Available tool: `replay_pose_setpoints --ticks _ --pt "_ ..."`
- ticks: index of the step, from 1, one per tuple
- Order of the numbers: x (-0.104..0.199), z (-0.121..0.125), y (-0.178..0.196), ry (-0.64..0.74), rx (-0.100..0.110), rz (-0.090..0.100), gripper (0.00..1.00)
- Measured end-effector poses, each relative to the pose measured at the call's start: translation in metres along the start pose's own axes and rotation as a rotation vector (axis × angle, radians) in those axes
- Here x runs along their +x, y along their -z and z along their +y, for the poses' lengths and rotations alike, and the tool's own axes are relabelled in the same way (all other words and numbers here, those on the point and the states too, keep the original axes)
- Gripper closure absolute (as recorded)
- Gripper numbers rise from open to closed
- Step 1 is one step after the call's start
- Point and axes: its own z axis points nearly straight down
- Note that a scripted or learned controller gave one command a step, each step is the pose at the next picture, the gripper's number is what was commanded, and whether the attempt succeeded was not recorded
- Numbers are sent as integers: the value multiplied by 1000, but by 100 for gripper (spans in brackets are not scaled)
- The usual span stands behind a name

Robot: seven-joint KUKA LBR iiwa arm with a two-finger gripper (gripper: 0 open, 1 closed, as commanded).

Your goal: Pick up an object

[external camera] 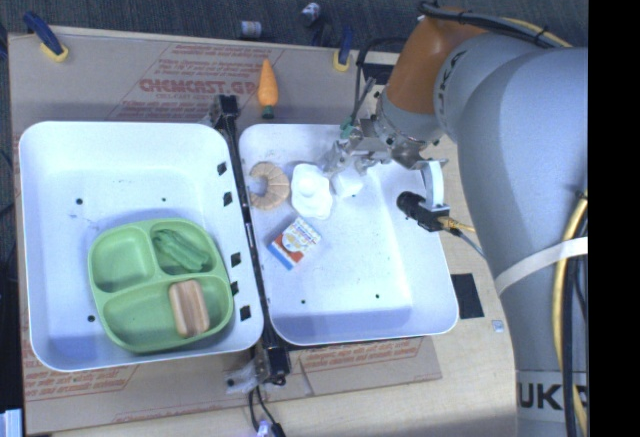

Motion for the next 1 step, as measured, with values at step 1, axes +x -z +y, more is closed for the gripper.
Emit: replay_pose_setpoints --ticks 1 --pt "82 1 89 -2 -6 2 100"
